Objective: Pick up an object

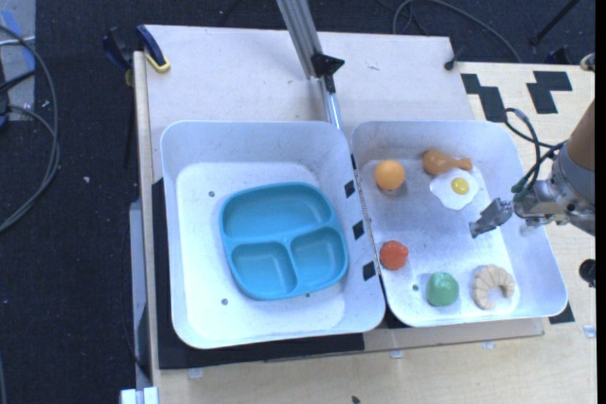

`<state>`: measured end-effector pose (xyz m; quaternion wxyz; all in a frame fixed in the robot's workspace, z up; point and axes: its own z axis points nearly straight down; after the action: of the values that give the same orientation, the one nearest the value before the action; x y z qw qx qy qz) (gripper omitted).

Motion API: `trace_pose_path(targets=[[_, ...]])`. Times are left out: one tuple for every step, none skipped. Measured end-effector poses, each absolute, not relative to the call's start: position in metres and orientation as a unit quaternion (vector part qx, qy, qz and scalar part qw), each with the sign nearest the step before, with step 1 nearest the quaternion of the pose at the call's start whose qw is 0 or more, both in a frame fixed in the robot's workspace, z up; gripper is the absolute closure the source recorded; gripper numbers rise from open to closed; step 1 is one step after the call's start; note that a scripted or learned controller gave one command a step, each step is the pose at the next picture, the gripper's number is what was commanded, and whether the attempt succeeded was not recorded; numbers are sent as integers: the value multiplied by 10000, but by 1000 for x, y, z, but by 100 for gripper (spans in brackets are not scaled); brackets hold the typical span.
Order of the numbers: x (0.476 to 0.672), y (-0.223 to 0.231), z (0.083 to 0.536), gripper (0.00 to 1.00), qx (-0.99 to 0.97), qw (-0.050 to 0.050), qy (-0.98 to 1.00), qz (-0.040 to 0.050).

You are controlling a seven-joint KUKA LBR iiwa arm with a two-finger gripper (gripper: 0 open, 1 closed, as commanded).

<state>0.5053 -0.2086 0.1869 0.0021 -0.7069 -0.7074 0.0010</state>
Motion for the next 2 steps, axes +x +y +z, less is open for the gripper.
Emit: trace_pose_path(targets=[[501,-209,123,0,-7076,27,-7066,12],[502,-209,93,0,-7074,-16,-7068,-4]])
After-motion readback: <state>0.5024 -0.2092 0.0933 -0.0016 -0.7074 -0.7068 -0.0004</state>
